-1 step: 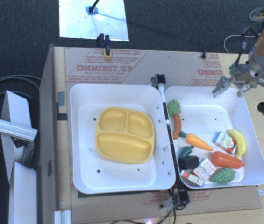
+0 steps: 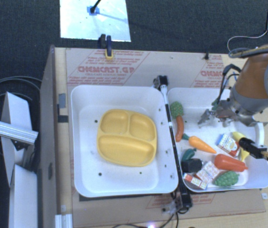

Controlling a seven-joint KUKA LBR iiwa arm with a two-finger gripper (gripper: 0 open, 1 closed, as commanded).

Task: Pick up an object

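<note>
Your tool point(image 2: 208, 118) hovers over the right bin point(image 2: 195, 96), fingers spread and holding nothing, poised above the orange carrot point(image 2: 202, 144).

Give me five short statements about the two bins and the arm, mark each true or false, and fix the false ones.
1. The yellow tray lies in the left bin. True.
2. The yellow tray has three compartments. True.
3. The orange carrot sits on the yellow tray. False: it lies in the right bin, among the other toy foods.
4. The gripper is over the left bin. False: it is over the right bin, near its far side.
5. A green leafy toy lies by the divider between the bins. True.
</note>
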